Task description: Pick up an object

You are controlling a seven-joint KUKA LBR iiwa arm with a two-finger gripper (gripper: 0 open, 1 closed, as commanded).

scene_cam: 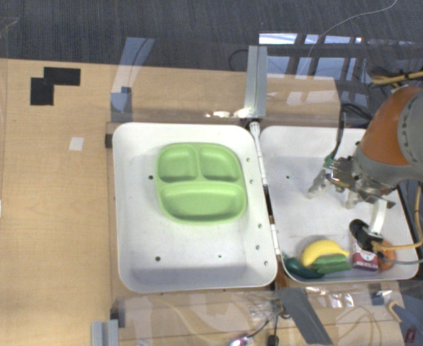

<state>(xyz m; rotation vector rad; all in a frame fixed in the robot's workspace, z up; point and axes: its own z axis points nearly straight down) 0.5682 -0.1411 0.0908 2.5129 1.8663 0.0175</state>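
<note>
Where the wooden bench (pixel 45 215) carries two shallow white bins touching side by side, the left bin (pixel 189 258) holds a light green divided plate (pixel 200 181), flat, three compartments, roughly centred. The right bin (pixel 297 150) has the arm over it. The grey arm (pixel 420 132) comes in from the right edge, its orange band (pixel 383 139) just above the wrist, and the wrist is bent down and leftward toward the bin floor. The gripper (pixel 333 194) sits over the middle-right of the right bin. Its fingers are spread apart with bare white floor between them, gripping nothing.

Objects to pick are clustered in the right bin's near corner, apart from the gripper. A yellow banana (pixel 325 251), curved, lies on top of or against a dark green elongated item (pixel 319 265) that runs along the near wall. Just right of them is a small dark red item (pixel 366 262), then a small orange piece (pixel 385 254); both are too small to identify. Whether the gripper touches the floor, cannot tell.
</note>
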